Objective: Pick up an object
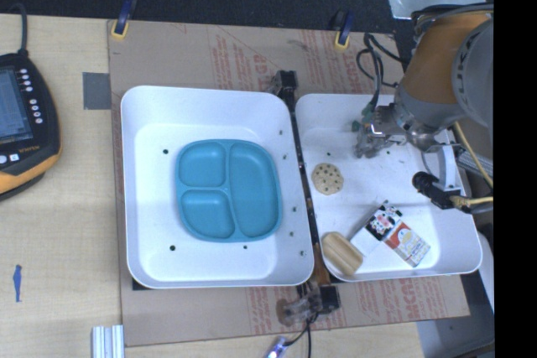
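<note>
My gripper [367, 140] hangs over the back of the right bin [336, 109], its fingers pointing down toward the bin floor with nothing seen between them. A round cookie [327, 178] lies on the bin floor to the front left of the gripper. A tan oval piece [341, 253] rests at the bin's front left corner. Next to it lies a white carton with a black-and-white and red label [391, 236]. All three objects sit apart from the gripper.
The left bin [151, 117] holds a blue divided plate [227, 189]. A pendant with a screen [21, 121] lies on the bench at far left. Clamps sit at the cardboard's back edge.
</note>
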`<state>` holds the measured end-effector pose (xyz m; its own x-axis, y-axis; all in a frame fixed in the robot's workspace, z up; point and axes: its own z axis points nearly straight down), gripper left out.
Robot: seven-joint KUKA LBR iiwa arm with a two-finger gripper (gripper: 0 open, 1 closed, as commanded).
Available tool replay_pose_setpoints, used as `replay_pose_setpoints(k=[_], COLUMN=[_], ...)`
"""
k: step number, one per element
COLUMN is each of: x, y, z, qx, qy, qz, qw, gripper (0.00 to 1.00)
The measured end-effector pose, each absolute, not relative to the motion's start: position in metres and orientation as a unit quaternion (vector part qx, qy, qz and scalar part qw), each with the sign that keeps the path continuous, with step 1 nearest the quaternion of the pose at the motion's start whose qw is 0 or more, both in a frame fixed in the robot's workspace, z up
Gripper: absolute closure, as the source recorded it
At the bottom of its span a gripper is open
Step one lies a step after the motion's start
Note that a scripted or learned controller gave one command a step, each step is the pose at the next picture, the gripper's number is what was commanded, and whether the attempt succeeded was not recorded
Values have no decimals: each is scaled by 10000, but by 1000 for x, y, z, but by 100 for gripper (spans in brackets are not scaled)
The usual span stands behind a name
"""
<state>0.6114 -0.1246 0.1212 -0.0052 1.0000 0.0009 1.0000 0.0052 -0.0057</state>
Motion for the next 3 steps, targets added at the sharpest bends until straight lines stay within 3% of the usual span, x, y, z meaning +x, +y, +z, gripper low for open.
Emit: replay_pose_setpoints(k=[1,2,3], x=[493,558,639], y=[-185,-199,-182], z=[91,92,196], qx=[-7058,-7059,-7057], qy=[-7084,-7083,-7085], qz=[19,7,3], qw=[13,7,-1], gripper=[0,0,0])
